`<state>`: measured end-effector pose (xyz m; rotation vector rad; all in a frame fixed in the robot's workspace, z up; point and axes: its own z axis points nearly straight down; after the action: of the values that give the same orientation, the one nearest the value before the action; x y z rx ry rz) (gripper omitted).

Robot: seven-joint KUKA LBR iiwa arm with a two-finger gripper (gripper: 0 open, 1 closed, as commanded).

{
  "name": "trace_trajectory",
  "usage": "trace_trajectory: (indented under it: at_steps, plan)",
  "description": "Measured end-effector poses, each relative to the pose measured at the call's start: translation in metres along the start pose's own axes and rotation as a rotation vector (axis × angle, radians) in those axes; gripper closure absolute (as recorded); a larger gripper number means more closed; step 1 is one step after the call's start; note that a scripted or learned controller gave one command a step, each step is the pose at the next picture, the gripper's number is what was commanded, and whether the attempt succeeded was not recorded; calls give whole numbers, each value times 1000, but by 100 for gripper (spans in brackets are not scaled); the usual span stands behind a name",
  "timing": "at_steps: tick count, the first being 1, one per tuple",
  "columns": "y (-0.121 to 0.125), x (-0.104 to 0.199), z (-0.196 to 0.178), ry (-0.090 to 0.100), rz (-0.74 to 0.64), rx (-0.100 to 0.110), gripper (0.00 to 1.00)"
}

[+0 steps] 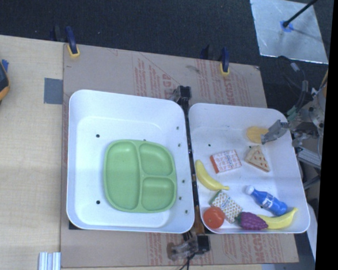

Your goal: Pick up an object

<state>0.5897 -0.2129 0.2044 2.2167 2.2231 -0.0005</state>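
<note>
Tool point(275, 133) at right bin's point(304, 187) far rim; finger state cannot tell. Yellow disc point(255, 133) just beside, cracker wedge point(258, 159) below. Risk: striking rim, nudging disc.

Right bin point(282, 168): two bananas point(208, 177), bottle point(267, 200), tomato point(213, 218), eggplant point(252, 221), wafers point(225, 161), sandwich wedge point(258, 159), lying scattered.

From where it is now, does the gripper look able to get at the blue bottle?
Probably yes. The gripper hangs over the right bin's upper edge, and the blue bottle lies uncovered lower down, with only a banana beside it.
</note>
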Motion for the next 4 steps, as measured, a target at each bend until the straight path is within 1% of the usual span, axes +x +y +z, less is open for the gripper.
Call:
trace_trajectory:
  at_steps: [1,2,3,4]
  plan:
    - [-20,1,34,1,-2,5,0]
    - [-11,2,88,2,-3,6,0]
    - [66,1,113,2,-2,4,0]
    - [39,34,17,1,-4,1,0]
